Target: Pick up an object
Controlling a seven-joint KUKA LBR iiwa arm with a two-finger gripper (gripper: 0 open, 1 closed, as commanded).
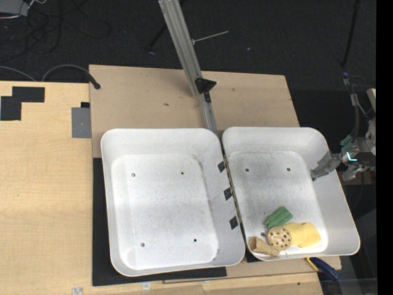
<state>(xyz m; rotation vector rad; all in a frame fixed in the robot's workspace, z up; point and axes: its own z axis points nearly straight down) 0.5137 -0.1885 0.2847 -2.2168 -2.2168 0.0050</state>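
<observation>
Nothing is picked yet. The tool sits at the right bin's right rim, its opening impossible to judge. The green object, yellow piece and biscuit-like disc lie untouched in the near corner.

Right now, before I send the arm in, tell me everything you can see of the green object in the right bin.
The green object is small and elongated, matte like soft plastic or foam, with a lumpy outline. It lies flat and slanted on the floor of the right bin, in the bin's near right corner area, topmost of a small cluster. Its lower end meets a round tan piece with dark holes, and a yellow object sits just beside it. Whether they truly touch is unclear. Nothing covers it.
</observation>
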